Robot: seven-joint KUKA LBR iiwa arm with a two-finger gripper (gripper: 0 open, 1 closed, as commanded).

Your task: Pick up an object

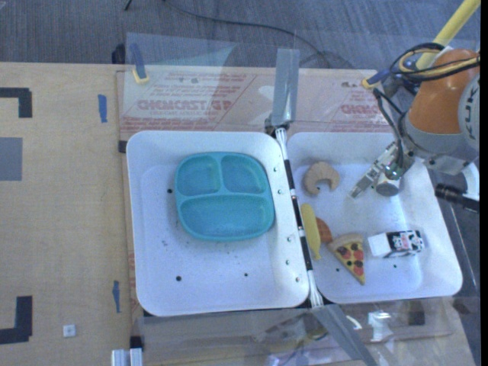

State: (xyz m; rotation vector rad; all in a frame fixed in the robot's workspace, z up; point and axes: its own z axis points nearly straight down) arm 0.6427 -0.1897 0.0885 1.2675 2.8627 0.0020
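In right bin (435, 277) | gripper (369, 180) empty, fingers parted | curved croissant (321, 178) nearby

We count two white bins (152, 280), one teal divided plate (224, 196), one croissant (321, 178), one banana (309, 231), one pizza slice (351, 255), one small milk carton (395, 243), and one reddish item (324, 229) we cannot identify.

Croissant (322, 178), banana (309, 231), pizza slice (351, 255) and small milk carton (397, 243), all flat in right bin (442, 277).
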